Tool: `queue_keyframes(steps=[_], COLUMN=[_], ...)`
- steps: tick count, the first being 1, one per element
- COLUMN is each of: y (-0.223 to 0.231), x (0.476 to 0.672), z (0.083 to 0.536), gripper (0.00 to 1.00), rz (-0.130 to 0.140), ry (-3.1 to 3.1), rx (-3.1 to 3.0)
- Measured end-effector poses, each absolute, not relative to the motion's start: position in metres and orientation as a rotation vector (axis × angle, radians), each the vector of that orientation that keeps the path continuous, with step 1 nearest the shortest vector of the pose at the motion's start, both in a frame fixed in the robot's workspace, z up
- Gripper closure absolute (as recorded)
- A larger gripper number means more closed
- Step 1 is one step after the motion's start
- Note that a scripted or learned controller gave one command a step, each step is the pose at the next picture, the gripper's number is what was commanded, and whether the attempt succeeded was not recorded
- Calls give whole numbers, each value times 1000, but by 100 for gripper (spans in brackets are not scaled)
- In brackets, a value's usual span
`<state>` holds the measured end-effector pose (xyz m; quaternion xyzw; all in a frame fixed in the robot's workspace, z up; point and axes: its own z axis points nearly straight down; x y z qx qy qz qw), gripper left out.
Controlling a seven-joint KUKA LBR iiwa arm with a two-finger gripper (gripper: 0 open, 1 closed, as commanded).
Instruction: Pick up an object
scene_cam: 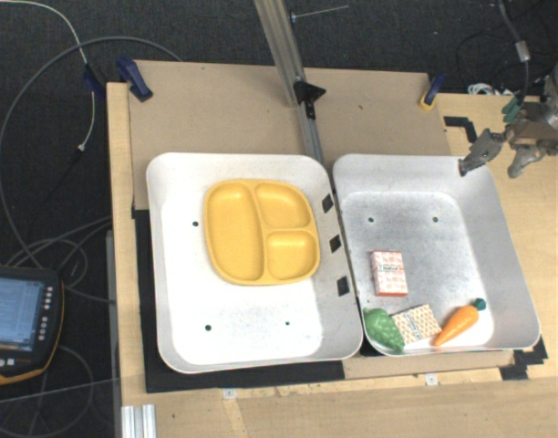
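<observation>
The arm enters at the picture's three o'clock edge, high up, and only its wrist end is visible. The claw [498, 155] hangs over the top right corner of the right bin [416, 203], at about two o'clock from that bin's middle. Its two fingers point down and toward the lower left and stand apart with open space between them; one dark fingertip [470, 161] sits over the bin's rim, while the other is farther out, over the bare counter [224, 108]. Nothing is between them.

The things to be picked lie well apart from the claw, in the lower part of the right bin. A small red and white box [389, 273] lies flat near the bin's centre, slightly toward six o'clock. Along the bottom edge, from seven to five o'clock, sit a green leafy toy [383, 328], a pale patterned packet [416, 322] touching it, and an orange carrot [458, 324] with a green tip, tilted up toward the right and just beside the packet.

The left bin [179, 272] holds a yellow divided tray [261, 231], lying flat a little above its middle, with one long compartment on its left and two smaller ones on its right.

A metal post [284, 44] slants up from between the bins toward twelve o'clock. At eight o'clock, off the counter, lies a handheld control pad [19, 318] with a lit screen.
</observation>
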<state>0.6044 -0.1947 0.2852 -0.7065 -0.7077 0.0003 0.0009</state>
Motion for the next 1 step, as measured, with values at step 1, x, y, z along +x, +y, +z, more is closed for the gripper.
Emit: queue_keyframes(steps=[1], y=[-195], x=[604], z=[285], gripper=[0], rz=[1], ry=[-2222], rx=[-2218])
